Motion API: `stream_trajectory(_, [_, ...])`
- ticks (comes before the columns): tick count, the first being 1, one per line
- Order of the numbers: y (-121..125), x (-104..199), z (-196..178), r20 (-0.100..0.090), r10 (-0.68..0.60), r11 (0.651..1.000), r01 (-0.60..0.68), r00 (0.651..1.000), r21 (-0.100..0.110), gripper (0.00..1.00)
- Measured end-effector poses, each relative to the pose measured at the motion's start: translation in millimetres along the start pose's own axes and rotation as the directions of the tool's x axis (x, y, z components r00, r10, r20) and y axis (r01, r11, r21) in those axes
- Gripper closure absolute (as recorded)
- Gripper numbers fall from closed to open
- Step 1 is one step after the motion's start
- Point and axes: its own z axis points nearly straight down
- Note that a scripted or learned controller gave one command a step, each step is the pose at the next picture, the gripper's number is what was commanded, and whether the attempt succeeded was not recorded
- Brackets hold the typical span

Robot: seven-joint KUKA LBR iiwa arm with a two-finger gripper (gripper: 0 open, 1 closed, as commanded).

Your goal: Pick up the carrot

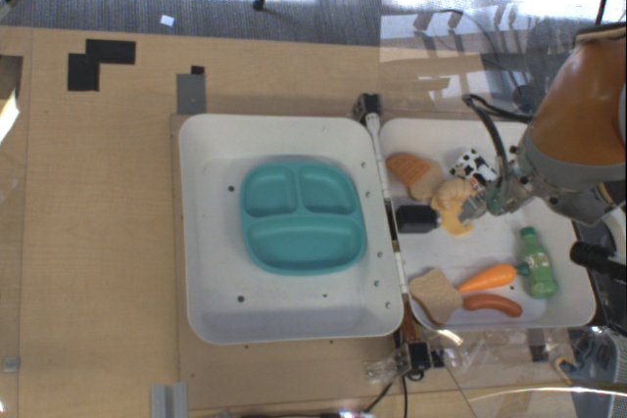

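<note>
Orange and tapered, the carrot [488, 277] lies in the lower part of the right bin [578, 308], in the lower right of the frame, pointing up and to the right with its thick end toward a slice of toast [434, 295]. Just below it, nearly parallel, rests a reddish sausage [493, 305]. To the right of the carrot's tip a green bottle [536, 262] lies on the bin floor, its cap toward the top of the frame.

Higher in the same bin, the pincer [487, 204] hangs at the end of the grey arm [573, 173], which comes in from the right edge with its orange band [591, 103] large in the upper right. The pincer sits well apart from the carrot, over a pale yellowish food item [455, 205] near the bin's centre; whether its tips are spread or pressed together I cannot tell, as they blur against that item. A black-and-white toy [474, 165] lies just above, a brown bread roll [414, 174] to the upper left, and a small black block [416, 218] against the bin's left wall.

Left of centre, the other white bin [211, 240] holds a teal divided plate [303, 215]. Both bins rest on a pale wooden surface [88, 240] with black markers [98, 62] in the upper left.
</note>
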Motion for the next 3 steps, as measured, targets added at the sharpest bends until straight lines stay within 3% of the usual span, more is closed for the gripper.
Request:
stream_trajectory(1, [-2.9, -1.7, 2.5, -0.001, 0.005, 1.0, -0.005, 1.0, 0.006, 0.0])
stream_trajectory(2, [0.7, -63.0, 124.1, 0.005, 0.129, 0.992, -0.129, 0.992, 0.0, 0.0])
stream_trajectory(3, [4.2, -61.3, 111.9, 0.004, 0.117, 0.993, -0.117, 0.993, -0.002, 1.0])
